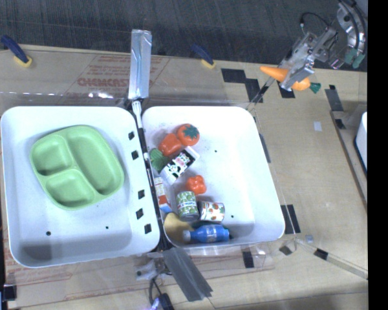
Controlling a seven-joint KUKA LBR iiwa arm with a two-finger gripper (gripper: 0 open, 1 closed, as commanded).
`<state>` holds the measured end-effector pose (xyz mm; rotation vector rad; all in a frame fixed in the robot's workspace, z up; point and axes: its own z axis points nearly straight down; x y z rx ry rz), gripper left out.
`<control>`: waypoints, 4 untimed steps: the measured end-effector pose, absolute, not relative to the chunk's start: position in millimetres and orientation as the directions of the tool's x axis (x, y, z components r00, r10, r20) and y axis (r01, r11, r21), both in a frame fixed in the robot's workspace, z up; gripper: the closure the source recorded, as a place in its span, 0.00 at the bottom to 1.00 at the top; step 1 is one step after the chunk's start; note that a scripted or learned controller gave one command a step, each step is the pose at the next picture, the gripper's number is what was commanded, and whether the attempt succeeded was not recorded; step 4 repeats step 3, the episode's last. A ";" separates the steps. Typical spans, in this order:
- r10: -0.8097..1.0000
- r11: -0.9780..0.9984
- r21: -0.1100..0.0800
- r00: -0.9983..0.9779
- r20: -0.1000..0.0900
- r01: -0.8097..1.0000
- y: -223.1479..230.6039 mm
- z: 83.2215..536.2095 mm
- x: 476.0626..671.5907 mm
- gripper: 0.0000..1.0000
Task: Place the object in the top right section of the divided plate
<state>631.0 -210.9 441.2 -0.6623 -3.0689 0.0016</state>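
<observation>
Orange plastic carrot (286, 76) sits clamped in the pincer (296, 70) — light, stiff, slick; hold mid-body — green plate (77, 165) well apart.

My gripper (296, 66), bare dull metal, pinches a smooth orange plastic carrot (286, 75). The divided plate (77, 166) looks matt green plastic, the white bins (246, 173) smooth and faintly glossy, the bench (317, 173) pale matt wood, the blue bottle (207, 234) shiny.

Arm (349, 18) cut off by top edge; claw (296, 66) blurred.
</observation>
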 end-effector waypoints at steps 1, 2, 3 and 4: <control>0.408 0.913 -0.002 -0.913 -0.003 0.408 -210.3 454.2 631.8 1.00; 0.019 1.000 -0.001 -1.000 0.000 0.019 -202.2 443.8 640.3 1.00; -0.219 0.976 0.000 -0.976 0.001 -0.219 -208.9 443.5 615.3 1.00; -0.219 0.976 0.000 -0.976 0.001 -0.219 -208.9 443.5 615.3 1.00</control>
